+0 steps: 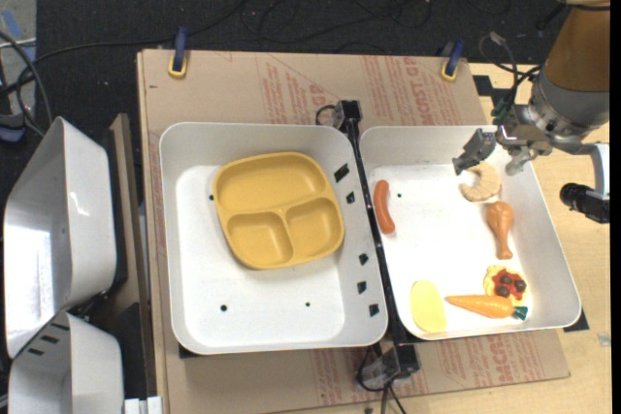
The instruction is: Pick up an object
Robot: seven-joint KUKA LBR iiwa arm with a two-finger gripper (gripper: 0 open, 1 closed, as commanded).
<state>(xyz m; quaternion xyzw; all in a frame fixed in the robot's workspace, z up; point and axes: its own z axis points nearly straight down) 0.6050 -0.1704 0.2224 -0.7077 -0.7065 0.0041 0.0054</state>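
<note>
My gripper (496, 156) hangs over the far right part of the right bin (417, 146), open, its two dark fingers (474, 152) spread with nothing between them. Just below the fingertips lies a pale beige curved pastry piece (480, 183). The same bin also holds a red-orange sausage (384, 207) near its left wall, a brown chicken drumstick (501, 226), a yellow oval slice (428, 305), an orange carrot (480, 306) and a small yellow piece topped with red and dark bits (506, 283).
The left bin (194, 305) holds a yellow divided plate (279, 208). A black divider with clips (361, 208) runs between the bins. Both stand on a cardboard sheet (291, 82) held by yellow clamps. Grey containers (58, 218) stand at the left.
</note>
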